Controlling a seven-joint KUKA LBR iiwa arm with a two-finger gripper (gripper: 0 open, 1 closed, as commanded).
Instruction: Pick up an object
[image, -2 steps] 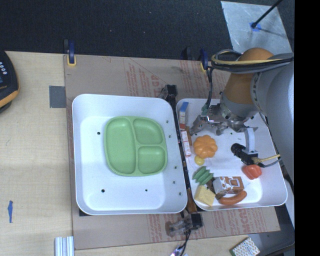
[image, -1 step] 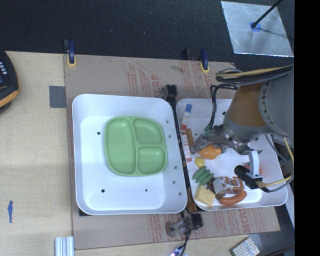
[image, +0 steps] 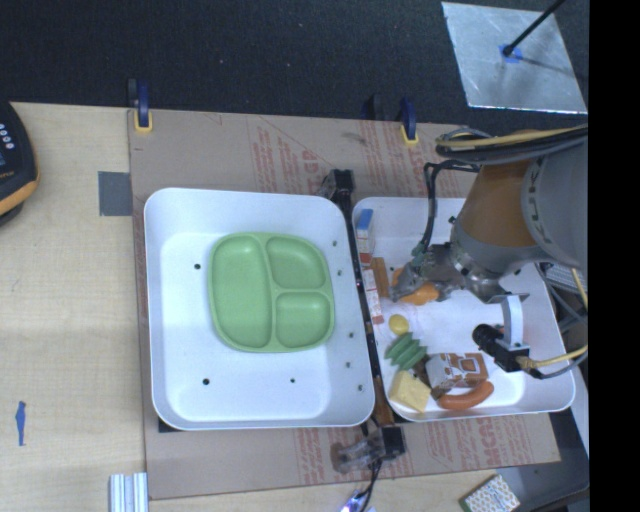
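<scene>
End effector reaching into right bin at its nine o'clock side, poised over orange piece; grip state impossible to tell. Lying toward six o'clock: yellow ball, green item, yellow block.

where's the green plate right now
The green plate lies in the middle of the left bin, left of the divider between the bins.

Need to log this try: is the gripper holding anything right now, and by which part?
Cannot be told. The gripper is down in the right bin at an orange toy, but the arm hides the hold.
</scene>
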